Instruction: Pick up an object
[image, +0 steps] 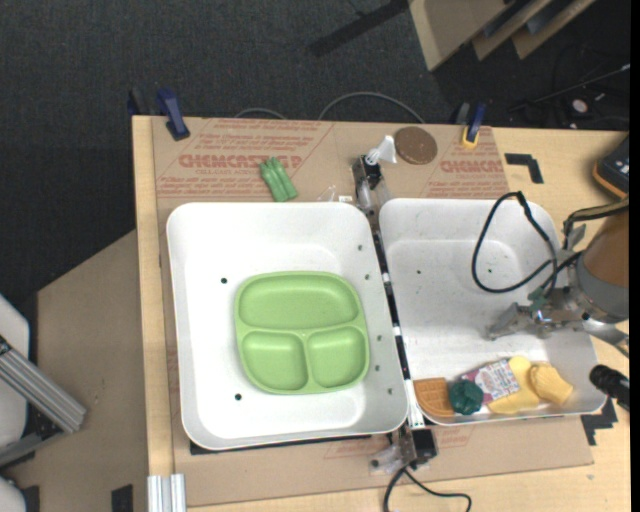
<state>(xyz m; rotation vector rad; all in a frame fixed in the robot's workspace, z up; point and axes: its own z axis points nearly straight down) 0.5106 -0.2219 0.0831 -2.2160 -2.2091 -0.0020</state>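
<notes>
Your cardboard-topped bench (250, 150) carries two white bins. The left bin (200, 300) holds a green divided tray (300, 330). In the right bin (440, 250), the gripper (515, 322) hangs low; you cannot tell its state. The objects (500, 385) cluster along the near wall, just beside it.

Fixed overhead, tilted down at a slant across the bench (250, 150); far enough back to take in both the left bin (200, 330) and right bin (440, 250) whole; arm (605, 265) entering from the right edge.
</notes>
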